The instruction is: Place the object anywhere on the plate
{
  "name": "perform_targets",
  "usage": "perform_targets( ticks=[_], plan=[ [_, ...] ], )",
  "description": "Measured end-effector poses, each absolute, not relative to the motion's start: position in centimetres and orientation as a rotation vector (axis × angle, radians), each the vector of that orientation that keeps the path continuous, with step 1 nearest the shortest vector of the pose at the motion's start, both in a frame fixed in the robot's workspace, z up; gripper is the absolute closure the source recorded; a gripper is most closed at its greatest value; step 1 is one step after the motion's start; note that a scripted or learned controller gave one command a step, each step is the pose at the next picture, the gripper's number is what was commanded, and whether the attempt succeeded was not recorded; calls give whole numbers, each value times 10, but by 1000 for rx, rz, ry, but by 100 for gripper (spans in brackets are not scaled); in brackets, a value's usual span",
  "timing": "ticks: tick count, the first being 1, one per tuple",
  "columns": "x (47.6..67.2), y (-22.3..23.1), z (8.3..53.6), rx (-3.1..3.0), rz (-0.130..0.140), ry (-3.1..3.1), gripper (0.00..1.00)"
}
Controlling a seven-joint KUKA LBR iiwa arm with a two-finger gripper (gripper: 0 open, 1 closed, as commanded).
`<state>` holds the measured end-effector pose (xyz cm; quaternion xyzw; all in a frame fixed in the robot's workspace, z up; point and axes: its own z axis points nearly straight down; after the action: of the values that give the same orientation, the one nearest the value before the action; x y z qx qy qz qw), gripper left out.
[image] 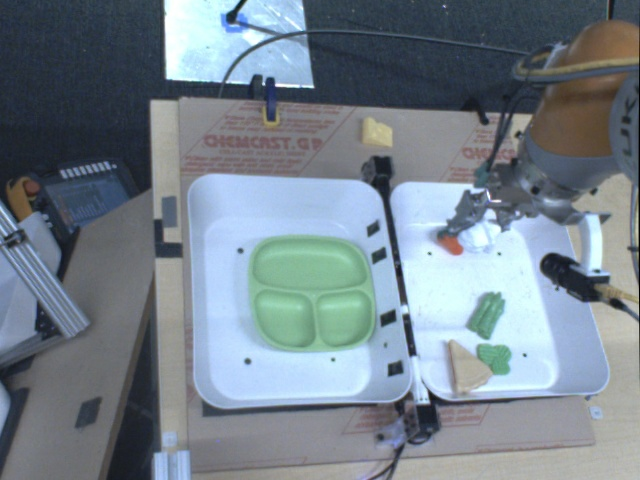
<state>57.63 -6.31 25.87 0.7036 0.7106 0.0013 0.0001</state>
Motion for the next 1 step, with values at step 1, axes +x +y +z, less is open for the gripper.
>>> perform_targets(
  ticks=[1],
  plan=[
    [557, -8, 246, 2212, 2, 2233, 100]
  ],
)
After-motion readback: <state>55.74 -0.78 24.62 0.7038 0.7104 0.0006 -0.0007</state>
